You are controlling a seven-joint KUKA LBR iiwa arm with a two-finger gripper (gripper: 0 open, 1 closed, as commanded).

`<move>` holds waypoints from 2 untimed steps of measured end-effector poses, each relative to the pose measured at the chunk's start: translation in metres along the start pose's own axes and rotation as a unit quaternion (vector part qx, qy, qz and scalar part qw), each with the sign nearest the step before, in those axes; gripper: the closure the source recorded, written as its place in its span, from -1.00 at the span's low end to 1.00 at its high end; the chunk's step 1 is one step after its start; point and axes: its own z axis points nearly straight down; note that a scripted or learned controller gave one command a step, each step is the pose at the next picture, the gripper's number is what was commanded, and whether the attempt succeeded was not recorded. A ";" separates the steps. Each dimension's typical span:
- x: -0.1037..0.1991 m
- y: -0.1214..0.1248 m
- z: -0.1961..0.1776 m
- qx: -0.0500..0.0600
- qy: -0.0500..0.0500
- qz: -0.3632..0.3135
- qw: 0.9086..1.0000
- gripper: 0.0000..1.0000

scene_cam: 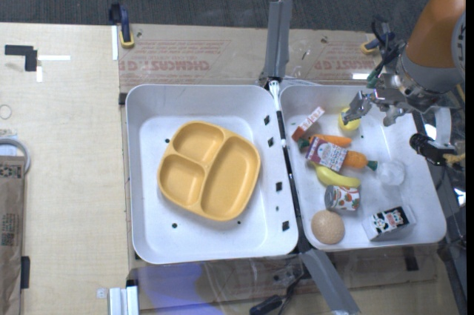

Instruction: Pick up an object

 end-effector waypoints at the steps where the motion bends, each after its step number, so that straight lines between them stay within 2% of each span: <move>1: -0.033 -0.033 0.087 0.001 0.000 0.008 1.000 -1.00; 2: -0.033 -0.108 0.088 0.001 0.001 0.185 0.983 -1.00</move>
